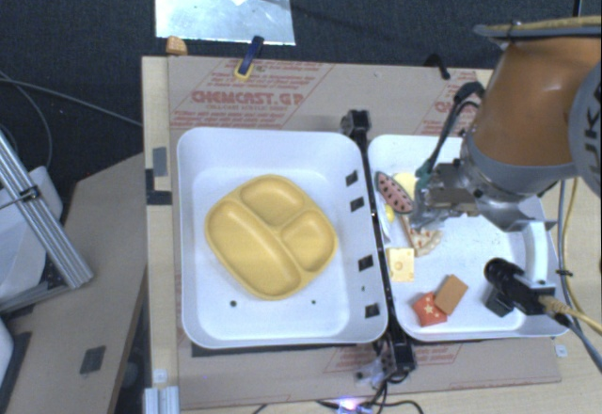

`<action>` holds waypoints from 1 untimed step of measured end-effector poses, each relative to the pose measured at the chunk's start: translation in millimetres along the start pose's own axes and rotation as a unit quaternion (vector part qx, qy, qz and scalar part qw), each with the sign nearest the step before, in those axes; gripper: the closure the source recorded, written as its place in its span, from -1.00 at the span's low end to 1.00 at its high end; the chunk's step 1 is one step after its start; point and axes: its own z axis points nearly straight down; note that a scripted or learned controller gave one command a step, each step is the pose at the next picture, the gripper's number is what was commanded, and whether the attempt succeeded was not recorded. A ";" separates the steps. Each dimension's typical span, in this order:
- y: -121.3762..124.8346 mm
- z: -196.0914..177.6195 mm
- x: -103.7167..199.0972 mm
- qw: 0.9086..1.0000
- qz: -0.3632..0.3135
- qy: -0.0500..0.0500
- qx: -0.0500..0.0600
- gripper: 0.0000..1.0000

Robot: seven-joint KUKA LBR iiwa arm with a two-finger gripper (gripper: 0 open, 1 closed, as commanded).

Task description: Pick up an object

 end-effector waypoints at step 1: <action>0.9 -57.1 65.2 1.000 -0.006 0.002 -0.008 1.00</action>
